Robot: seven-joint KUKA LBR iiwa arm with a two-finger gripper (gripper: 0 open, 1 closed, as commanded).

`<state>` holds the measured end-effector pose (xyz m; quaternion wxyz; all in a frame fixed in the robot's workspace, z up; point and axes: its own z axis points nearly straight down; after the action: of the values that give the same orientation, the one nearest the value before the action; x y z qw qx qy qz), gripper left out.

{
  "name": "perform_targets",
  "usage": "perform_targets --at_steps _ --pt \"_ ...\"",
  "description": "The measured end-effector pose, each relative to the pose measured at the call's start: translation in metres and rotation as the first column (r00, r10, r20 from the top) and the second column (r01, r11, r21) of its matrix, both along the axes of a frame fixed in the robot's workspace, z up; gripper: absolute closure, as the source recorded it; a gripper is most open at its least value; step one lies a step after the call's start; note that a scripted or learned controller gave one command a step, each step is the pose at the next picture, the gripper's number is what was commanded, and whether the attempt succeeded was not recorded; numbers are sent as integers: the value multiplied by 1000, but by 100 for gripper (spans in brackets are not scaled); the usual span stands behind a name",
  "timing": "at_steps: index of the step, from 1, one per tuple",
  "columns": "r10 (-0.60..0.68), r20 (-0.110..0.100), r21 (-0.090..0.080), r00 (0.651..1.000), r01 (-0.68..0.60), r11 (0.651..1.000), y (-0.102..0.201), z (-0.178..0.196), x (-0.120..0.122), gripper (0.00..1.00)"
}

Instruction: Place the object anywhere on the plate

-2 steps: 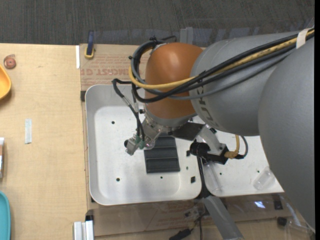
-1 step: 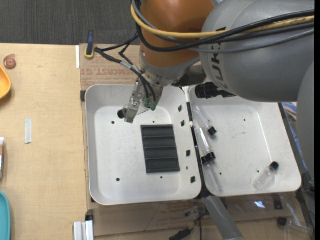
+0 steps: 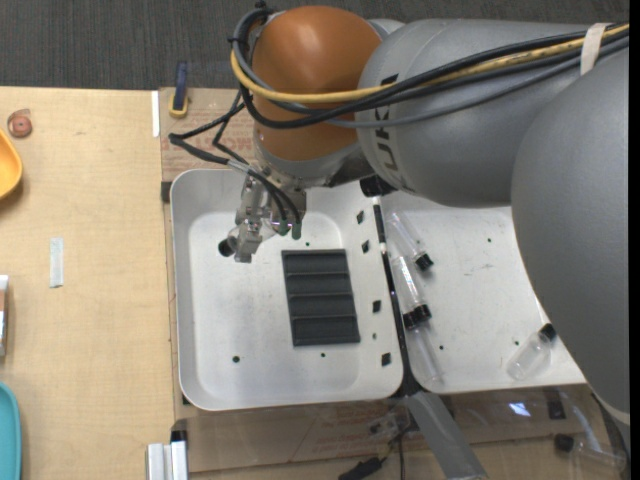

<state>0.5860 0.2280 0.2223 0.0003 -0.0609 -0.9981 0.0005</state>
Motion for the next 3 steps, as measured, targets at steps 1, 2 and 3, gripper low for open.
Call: perform_targets --at_steps 1,2,3 --pt "78 1 0 997 -78 997 0 14 -36 100" --pt "115 4 0 993 -115 993 0 102 -13 100" --pt "276 2 1 961 -276 961 1 49 -29 100"
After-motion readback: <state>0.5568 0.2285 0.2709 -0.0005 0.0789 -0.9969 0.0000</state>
